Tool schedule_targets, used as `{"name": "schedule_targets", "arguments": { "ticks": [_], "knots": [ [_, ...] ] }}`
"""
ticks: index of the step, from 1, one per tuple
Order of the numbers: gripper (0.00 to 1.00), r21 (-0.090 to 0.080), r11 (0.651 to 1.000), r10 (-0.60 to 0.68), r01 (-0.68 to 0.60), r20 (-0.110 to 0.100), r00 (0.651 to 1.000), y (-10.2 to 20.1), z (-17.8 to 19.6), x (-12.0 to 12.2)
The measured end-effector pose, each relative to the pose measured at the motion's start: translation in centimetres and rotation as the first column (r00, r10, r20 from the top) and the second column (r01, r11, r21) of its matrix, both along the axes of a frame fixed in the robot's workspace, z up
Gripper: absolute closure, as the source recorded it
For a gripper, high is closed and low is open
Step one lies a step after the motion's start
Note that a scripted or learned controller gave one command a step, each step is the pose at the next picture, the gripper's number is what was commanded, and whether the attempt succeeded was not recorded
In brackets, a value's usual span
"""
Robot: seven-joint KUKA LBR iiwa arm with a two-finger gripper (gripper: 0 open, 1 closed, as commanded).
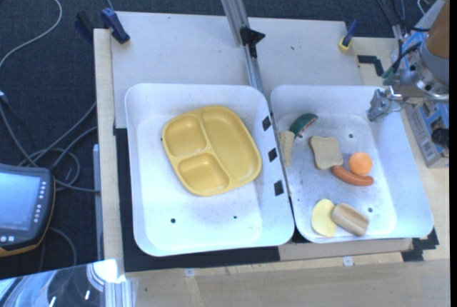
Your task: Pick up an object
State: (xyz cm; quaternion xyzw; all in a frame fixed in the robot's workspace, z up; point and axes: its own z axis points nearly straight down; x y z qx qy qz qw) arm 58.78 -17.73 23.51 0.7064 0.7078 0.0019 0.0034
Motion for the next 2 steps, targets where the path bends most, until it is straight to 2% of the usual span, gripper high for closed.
{"name": "schedule_targets", "arguments": {
  "ticks": [1, 2],
  "knots": [
    [1.0, 0.0, 1.0, 0.0, 0.0, -0.002, 1.0, 0.0, 2.8, 0.1],
    [1.0, 0.006, 1.0, 0.005, -0.005, -0.009, 1.0, 5.8, 3.2, -0.4]
  ]
}}
